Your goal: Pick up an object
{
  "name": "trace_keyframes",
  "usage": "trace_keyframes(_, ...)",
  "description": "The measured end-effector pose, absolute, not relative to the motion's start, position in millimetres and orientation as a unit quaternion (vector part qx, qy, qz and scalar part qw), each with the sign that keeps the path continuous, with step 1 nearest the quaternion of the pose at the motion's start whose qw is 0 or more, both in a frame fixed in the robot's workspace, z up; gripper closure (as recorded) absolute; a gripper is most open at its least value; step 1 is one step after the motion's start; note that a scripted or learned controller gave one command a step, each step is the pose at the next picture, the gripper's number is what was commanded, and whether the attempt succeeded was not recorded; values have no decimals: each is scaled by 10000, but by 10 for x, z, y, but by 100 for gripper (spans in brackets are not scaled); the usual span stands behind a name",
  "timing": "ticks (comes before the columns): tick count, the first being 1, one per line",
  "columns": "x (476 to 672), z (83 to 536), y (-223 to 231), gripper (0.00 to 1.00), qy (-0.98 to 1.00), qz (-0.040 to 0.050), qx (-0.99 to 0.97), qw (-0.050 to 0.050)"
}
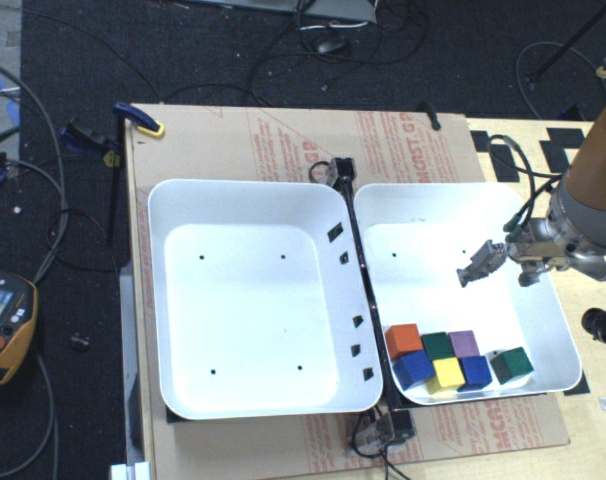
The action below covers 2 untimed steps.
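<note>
Blocks are sitting bunched together at the lower edge of the right bin [543,298], low and right in the frame: an orange block [403,338], a dark green block [436,345] and a purple block [464,342] in the back row, and two blue blocks [414,368] [476,371] flanking a yellow block [447,373] in the front row, with a green block [511,364] lying just to their right, tilted. They are touching or nearly touching one another. The gripper [481,262] is hanging over the bare middle of the right bin, above the cluster in the frame and well apart from it, pointing toward the left. Nothing is lying between its fingers; whether they are spread or closed cannot be told from this angle. The grey arm [583,218] is reaching in from the right edge of the frame. The left bin [173,268] is lying beside the right one, their walls meeting along the middle of the bench [233,138]
</note>
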<state>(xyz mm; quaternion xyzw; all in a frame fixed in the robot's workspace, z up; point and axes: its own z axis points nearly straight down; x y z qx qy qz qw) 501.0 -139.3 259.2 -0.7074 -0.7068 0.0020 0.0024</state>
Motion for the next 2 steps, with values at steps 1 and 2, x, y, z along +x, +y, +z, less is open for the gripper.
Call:
trace_keyframes(1, 5020, 2619, -1392, 0, -7072, 2, -7071, 2)
trace_keyframes(2, 5044, 2193, -1367, 0, -7072, 10, -7070, 15)
